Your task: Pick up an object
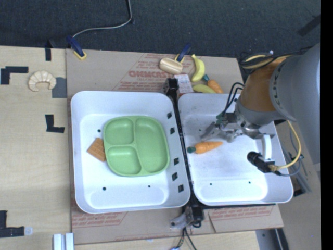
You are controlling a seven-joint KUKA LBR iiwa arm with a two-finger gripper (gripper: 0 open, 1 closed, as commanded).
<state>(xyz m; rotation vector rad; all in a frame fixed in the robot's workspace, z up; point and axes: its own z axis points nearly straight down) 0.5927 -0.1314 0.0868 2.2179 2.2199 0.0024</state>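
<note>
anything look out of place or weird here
Yes: a croissant lies alone on the bench left of the bins, and bananas, a bread roll and a small box sit piled behind the right bin.

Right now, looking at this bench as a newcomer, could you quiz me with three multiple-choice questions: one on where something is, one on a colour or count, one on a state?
1. Where does the carrot lie?
A. right bin
B. left bin
C. on the cardboard

2. How many compartments has the green plate?
A. two
B. three
C. five

3. How does the carrot rest?
A. upright
B. lifted off the floor
C. flat on the floor

Answers: 1 A, it lies on the right bin floor below the gripper. 2 B, two ridges split it in three. 3 C, it lies on its side.
</note>
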